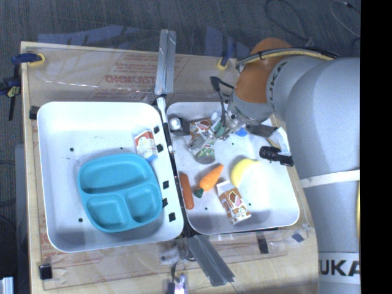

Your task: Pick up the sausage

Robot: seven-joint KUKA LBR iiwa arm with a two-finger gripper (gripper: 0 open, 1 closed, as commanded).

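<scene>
The sausage, a slim reddish-brown link, lies along the left wall of the right bin, near its front. My gripper hangs at the back of the same bin, well behind the sausage, over a crumpled printed wrapper. The grey arm with its orange band reaches in from the right above it.
A carrot, a yellow lemon-like fruit and a small printed carton lie in the right bin close to the sausage. The left bin holds a blue divided plate and a small carton.
</scene>
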